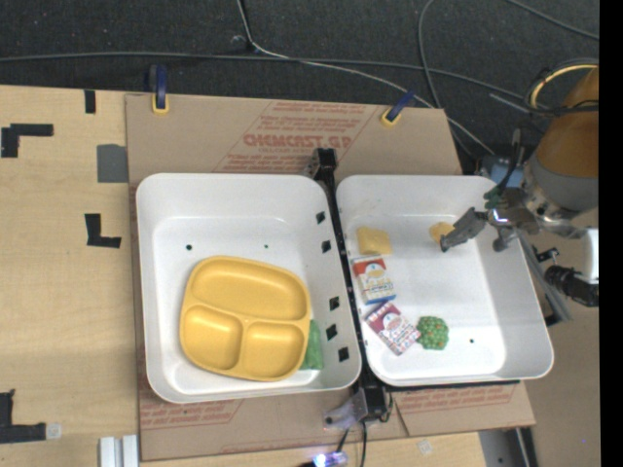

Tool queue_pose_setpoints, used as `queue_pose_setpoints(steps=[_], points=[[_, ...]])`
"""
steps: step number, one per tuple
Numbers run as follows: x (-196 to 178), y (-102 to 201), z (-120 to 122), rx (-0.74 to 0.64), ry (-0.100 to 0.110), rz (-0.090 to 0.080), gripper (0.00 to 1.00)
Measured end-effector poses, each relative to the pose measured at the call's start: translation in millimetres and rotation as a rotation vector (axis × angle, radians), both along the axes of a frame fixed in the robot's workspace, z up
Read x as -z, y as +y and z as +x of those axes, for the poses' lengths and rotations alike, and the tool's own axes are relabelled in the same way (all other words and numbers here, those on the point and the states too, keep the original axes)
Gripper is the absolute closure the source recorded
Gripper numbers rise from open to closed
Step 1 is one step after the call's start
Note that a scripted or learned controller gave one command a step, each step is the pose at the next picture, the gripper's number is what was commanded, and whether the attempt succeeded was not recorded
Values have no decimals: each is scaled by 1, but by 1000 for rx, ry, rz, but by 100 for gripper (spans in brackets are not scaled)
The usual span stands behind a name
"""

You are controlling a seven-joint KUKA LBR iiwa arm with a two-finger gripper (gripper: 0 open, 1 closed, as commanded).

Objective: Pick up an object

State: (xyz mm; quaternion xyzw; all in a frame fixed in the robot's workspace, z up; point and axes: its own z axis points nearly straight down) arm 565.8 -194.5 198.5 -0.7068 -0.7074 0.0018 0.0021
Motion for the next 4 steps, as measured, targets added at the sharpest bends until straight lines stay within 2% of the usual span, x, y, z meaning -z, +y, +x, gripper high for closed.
queue_pose_setpoints(steps=[1, 2, 3, 4], points=[[63, -3, 3, 0, 1, 0, 0], [115, -2, 4, -1, -6, -3, 0], [101, -3, 5, -1, -10, -5, 100], [58, -2, 9, 0, -8, -1, 100]])
